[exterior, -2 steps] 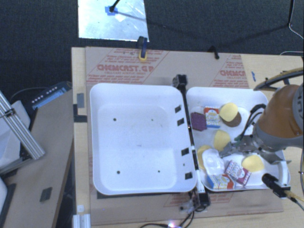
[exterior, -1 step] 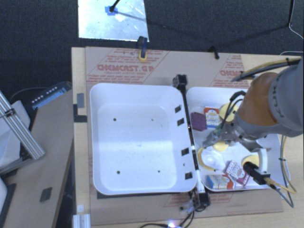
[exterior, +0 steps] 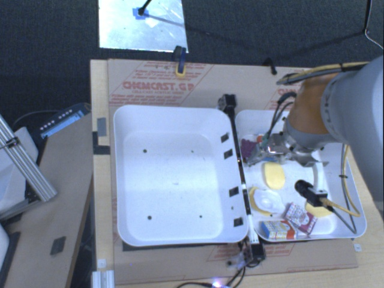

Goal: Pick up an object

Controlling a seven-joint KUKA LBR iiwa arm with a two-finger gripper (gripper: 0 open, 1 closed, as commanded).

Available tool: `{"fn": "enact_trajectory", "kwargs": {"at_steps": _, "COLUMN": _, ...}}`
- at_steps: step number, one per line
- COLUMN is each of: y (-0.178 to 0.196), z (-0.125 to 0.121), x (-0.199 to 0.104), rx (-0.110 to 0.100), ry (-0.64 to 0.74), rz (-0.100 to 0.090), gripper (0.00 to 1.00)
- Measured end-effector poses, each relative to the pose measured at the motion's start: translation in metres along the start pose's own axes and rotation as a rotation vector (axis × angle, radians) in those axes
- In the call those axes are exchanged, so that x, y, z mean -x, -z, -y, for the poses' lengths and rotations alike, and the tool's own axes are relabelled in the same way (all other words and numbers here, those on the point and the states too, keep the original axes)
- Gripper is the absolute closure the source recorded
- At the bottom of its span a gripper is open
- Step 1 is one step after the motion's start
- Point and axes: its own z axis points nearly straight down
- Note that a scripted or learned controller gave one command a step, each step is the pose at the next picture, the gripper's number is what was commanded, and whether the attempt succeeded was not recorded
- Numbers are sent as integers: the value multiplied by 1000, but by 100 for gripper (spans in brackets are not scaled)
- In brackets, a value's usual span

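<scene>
Yellow oval object [exterior: 274,175], smooth, in right bin [exterior: 252,122].

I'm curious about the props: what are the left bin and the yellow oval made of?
Left bin: probably moulded plastic, smooth, slightly shiny, with rounded corners. Yellow oval: matte, even colour, perhaps foam or soft plastic; too small to tell.

Two shallow white bins stand on the tabletop [exterior: 150,80]: the left bin [exterior: 174,173], just beside the right bin [exterior: 289,192]. Six loose things lie inside the right bin:

- one yellow oval piece [exterior: 274,176] near its middle
- one yellow-rimmed pale round [exterior: 264,200] by its left wall
- one red-and-white packet [exterior: 300,216]
- one small printed carton [exterior: 275,230] at its near wall
- one dark purple item [exterior: 248,146] in its far-left corner
- one partly hidden yellow lump [exterior: 320,212]
</scene>
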Motion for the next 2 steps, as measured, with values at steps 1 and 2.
{"fn": "enact_trajectory", "kwargs": {"at_steps": 1, "y": 106, "z": 1, "x": -83, "rx": 5, "ry": 2, "rz": 0, "gripper": 0}}
{"fn": "enact_trajectory", "kwargs": {"at_steps": 2, "y": 308, "z": -35, "x": -118, "rx": 16, "ry": 1, "rz": -1, "gripper": 0}}
